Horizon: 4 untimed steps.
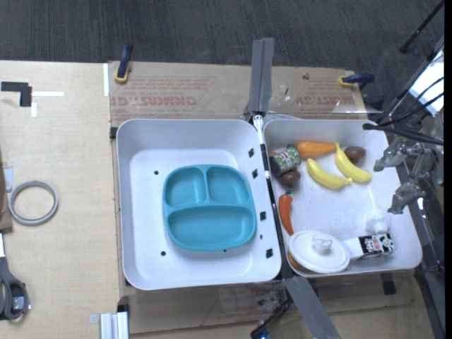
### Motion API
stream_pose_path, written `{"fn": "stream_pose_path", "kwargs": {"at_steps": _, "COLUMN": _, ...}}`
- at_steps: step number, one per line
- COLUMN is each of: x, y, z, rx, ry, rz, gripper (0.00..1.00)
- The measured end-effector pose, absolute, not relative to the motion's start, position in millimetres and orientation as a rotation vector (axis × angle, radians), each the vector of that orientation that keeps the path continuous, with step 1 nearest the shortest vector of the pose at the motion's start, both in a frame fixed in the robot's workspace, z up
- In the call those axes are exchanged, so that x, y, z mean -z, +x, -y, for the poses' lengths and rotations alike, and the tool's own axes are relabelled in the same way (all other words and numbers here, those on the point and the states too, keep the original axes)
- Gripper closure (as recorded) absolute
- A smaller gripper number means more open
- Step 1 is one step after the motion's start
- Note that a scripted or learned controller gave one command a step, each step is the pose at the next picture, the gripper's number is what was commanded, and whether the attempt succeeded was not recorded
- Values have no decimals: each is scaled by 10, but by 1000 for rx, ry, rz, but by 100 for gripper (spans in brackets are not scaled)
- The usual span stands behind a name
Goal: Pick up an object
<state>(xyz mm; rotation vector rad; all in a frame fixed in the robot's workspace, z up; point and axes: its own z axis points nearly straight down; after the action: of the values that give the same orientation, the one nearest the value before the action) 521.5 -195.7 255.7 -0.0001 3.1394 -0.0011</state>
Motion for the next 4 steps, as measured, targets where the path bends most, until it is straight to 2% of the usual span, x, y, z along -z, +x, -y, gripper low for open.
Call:
{"fn": "stream_pose_path", "kwargs": {"at_steps": 1, "x": -1645, "y": 5536, "z": 1816, "rx": 1, "ry": -14, "rz": -3140, "gripper": 0}}
{"fn": "stream_pose_path", "kwargs": {"at_steps": 2, "x": -923, "y": 5829, "z": 1293, "rx": 0, "ry": 18, "rz": -3139, "gripper": 0}}
{"fn": "stream_pose_path", "kwargs": {"at_steps": 3, "x": -935, "y": 6368, "z": 1009, "rx": 0, "ry": 109, "rz": -3137, "gripper": 0}}
{"fn": "stream_pose_path", "kwargs": {"at_steps": 4, "x": -927, "y": 5900, "z": 1457, "rx": 1, "ry": 381, "rz": -3116, "gripper": 0}}
